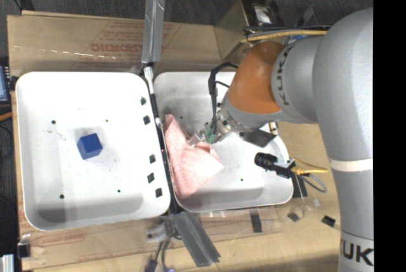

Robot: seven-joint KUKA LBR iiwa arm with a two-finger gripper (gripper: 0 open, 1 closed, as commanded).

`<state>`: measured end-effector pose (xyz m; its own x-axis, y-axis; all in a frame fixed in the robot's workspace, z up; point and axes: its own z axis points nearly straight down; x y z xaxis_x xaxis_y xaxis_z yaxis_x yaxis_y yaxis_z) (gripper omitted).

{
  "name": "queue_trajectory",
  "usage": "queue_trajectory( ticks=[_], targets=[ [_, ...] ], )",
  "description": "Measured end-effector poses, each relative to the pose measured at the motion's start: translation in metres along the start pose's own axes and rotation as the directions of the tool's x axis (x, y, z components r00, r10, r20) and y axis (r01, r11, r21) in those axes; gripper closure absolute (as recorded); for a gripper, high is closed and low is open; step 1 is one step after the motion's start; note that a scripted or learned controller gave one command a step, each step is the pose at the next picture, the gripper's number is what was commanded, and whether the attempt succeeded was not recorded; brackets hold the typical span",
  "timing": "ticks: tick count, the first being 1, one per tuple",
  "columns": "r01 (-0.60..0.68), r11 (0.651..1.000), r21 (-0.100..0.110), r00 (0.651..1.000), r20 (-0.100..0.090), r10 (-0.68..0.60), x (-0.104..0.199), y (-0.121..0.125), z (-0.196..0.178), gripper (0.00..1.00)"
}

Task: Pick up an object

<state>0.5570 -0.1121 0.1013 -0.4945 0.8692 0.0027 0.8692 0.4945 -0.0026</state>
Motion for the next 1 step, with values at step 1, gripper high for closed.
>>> queue_trajectory(
  ticks=[1],
  targets=[
    [-0.034, 0.999, -0.002, 0.999, 0.003, 0.034, 0.0329, -0.0097, -0.0910, 1.00]
  ],
)
